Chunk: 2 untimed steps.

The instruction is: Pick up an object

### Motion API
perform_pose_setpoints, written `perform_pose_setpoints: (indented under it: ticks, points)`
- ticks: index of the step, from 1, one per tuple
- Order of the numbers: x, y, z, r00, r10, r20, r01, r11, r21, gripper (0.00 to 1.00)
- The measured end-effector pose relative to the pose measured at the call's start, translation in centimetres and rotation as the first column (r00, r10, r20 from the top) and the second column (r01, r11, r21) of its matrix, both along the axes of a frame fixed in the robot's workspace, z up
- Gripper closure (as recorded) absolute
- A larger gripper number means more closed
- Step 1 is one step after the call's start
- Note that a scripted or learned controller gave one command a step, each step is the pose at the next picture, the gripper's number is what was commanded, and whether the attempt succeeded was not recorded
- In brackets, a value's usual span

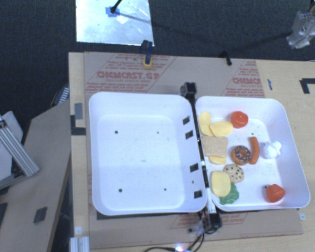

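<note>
Hand [306, 30]: seen at the upper right corner of the camera view, high above and well apart from both bins; whether released or clenched cannot be told, as the part is small and blurred; nothing is seen held in it

Step in hand: judged to be the approach, not yet begun in earnest; no object is lifted and every item lies in its bin

Right bin [291, 135]: holds all the candidate objects, clustered toward its left wall and middle

Red round item [239, 119]: near the far side of the right bin, apart from its neighbours, a fair candidate

Yellow pieces [215, 126]: beside the left wall, touching or overlapping one another and the tan square slice [216, 146] below them

Doughnut [242, 154]: at the bin's middle, touching or just beside the sausage [254, 150] on its right

White lump [273, 150]: just beside the sausage, toward the right wall

Cookie [233, 172]: nearer the front, just beside a yellow block [220, 183] that lies over a green leaf [230, 195]

Red item at front [274, 193]: near the front right corner, standing alone, well apart from the rest

Left bin [97, 140]: white, shallow, joined to the right bin along a hinged centre seam

Tabletop [283, 72]: brown printed board under both bins

Next move calls for: travel down and leftward over the right bin, then a descent on a single isolated piece; either red item is judged easiest, since crowded pieces by the left wall risk a double or glancing grip
</note>
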<state>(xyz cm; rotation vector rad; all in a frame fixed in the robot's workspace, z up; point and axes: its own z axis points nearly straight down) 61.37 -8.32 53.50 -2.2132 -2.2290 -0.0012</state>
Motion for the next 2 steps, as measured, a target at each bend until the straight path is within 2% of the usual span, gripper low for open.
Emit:
perform_pose_setpoints:
  ticks: [1,2]
  points:
    - [-0.4,3.2,-13.9,1.000,0.000,-0.007,0.000,1.000,0.001,1.00]
    - [4.0,6.3,0.8,1.000,0.000,0.015,0.000,1.000,-0.002,1.00]
